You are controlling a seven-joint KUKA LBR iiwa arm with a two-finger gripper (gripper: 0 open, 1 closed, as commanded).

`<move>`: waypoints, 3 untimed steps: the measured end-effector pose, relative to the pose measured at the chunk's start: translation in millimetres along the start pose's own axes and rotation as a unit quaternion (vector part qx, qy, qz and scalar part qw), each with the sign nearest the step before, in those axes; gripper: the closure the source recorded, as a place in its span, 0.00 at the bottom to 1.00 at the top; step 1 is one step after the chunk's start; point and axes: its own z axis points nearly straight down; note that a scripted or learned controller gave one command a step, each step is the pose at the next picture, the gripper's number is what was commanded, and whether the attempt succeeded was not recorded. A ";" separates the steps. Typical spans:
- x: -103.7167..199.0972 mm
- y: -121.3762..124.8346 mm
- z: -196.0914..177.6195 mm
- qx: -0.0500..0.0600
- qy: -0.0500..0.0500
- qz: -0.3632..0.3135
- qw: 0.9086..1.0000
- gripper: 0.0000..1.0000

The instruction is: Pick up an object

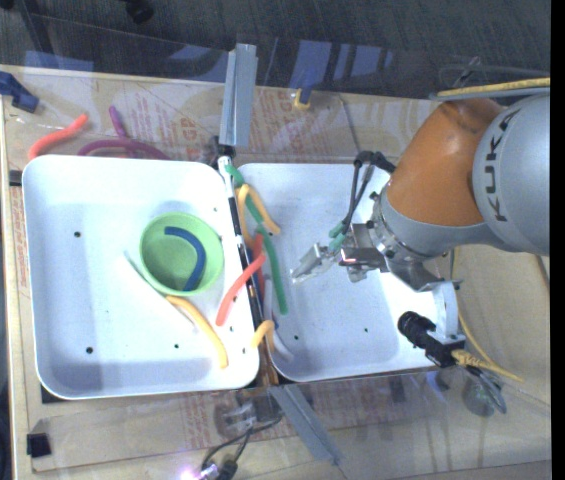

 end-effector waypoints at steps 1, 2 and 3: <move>11.8 37.2 114.5 -0.005 -0.009 -0.017 1.000 0.00; 7.4 21.0 128.2 -0.017 -0.013 -0.025 0.999 0.00; 13.2 20.2 120.2 -0.011 -0.007 -0.032 0.999 1.00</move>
